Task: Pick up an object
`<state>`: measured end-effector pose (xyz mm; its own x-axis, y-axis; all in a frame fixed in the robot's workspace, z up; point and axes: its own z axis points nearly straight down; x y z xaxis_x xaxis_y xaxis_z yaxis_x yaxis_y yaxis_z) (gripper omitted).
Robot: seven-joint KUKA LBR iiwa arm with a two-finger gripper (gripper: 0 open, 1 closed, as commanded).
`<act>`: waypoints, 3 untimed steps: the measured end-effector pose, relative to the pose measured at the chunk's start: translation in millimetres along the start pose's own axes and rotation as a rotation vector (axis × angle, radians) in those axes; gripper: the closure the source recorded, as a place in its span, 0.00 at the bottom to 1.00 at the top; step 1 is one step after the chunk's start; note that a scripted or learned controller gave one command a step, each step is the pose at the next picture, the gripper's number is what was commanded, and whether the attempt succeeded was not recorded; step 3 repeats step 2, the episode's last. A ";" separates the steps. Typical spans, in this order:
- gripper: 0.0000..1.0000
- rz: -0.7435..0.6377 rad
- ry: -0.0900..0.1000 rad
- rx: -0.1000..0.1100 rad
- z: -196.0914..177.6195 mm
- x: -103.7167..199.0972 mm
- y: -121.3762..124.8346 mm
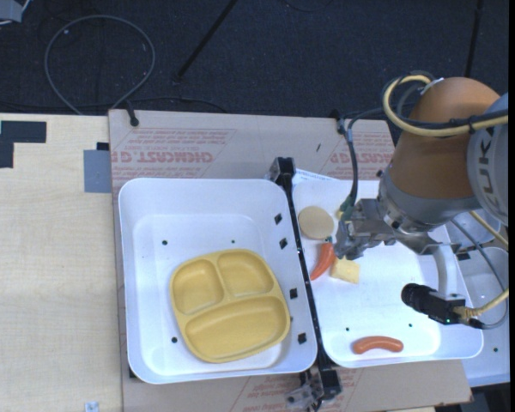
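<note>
Step in hand looks like the approach: the dark two-finger gripper sits low in the right-hand shallow white bin, near its left wall, over a small cluster of toy food. Jaw state: cannot tell, since the wrist and orange band block the tips from this angle.

Candidate objects in that bin:
- slim orange-red carrot-shaped piece, just left of the gripper, lying along the bin wall
- pale yellow cheese-like wedge, touching or just beside the carrot, directly under the gripper
- round tan biscuit-like disc, just above these
- orange-red sausage-shaped piece, well apart, near the front edge

Left-hand shallow white bin carries a yellow three-compartment plastic plate.

Next move, as judged: settle on either carrot or wedge, centre over it, and close without nudging its neighbour. They crowd each other, so a double catch or a slip seems likely.

Writing: red print on the cardboard sheet under the bins, upside down from here; it appears to read "CHEMCRZT, G".
</note>
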<state>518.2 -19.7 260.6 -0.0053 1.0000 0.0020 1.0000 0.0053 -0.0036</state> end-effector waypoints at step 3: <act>1.00 0.001 -0.001 0.003 29.8 85.6 18.5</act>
